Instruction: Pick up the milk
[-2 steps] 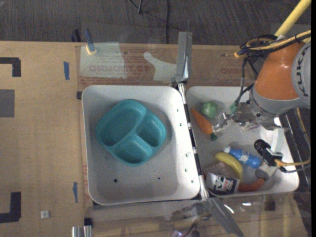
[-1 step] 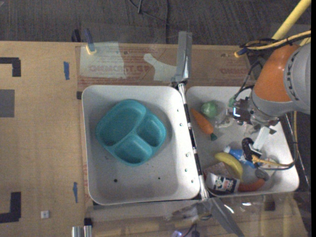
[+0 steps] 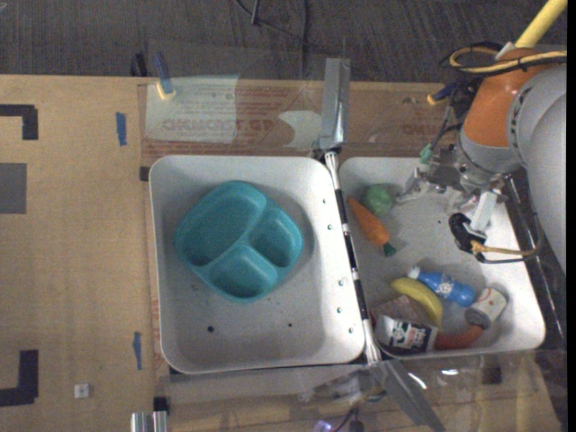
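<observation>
So I'm watching the gripper (image 3: 447, 177) hovering over the right bin (image 3: 531, 331), can't tell its state; milk (image 3: 407, 334) is lying near the front.

Teal tray (image 3: 238, 239) (orange carrot (image 3: 370, 222))

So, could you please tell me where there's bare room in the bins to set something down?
Left bin: bare floor around the teal plate, widest below it. Right bin: a patch between carrot and banana; its lower end is crowded.
</observation>
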Robot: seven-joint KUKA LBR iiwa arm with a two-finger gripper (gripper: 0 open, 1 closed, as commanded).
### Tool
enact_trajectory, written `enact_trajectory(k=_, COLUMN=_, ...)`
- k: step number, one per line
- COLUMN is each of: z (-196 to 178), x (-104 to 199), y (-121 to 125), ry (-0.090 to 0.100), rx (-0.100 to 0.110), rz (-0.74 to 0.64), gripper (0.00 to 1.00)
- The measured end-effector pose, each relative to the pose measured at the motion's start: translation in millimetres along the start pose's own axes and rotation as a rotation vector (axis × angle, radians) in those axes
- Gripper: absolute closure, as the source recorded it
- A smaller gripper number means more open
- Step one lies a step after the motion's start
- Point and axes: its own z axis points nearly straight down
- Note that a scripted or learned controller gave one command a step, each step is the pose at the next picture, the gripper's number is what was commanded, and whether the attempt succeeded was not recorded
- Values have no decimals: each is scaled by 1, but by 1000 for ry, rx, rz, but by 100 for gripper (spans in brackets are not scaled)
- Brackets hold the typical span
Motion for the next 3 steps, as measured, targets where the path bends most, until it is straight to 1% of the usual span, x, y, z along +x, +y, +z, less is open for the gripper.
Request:
enact_trajectory(k=1, z=-45, x=-27, y=15, ry=-1, rx=0, rz=-225, gripper=0)
enact_trajectory(k=2, z=0, x=59, y=-3, ry=1, rx=-1, rz=-337, gripper=0)
enact_trajectory(k=3, z=-87, x=65, y=-17, ry=0, rx=-2, rz=-478, gripper=0)
